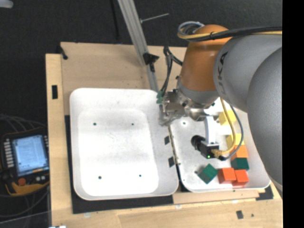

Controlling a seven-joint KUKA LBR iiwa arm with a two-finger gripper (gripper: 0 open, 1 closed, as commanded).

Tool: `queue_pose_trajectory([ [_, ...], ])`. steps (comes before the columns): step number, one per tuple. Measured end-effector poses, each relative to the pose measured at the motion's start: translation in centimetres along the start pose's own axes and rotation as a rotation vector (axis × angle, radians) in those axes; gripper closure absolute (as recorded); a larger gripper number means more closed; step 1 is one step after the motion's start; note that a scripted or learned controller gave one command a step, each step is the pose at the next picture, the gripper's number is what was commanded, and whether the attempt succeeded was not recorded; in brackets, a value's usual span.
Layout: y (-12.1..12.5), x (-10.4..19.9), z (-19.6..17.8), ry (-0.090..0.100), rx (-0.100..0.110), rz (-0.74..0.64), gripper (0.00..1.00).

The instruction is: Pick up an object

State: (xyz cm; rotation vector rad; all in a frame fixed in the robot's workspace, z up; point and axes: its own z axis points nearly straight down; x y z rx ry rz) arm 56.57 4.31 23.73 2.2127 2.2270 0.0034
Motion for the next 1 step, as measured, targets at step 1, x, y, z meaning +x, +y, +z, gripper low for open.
queue_pose_trajectory([
  [1,1.99,4.79,-1.02,0.002,0.000,-0.001,1.00],
])
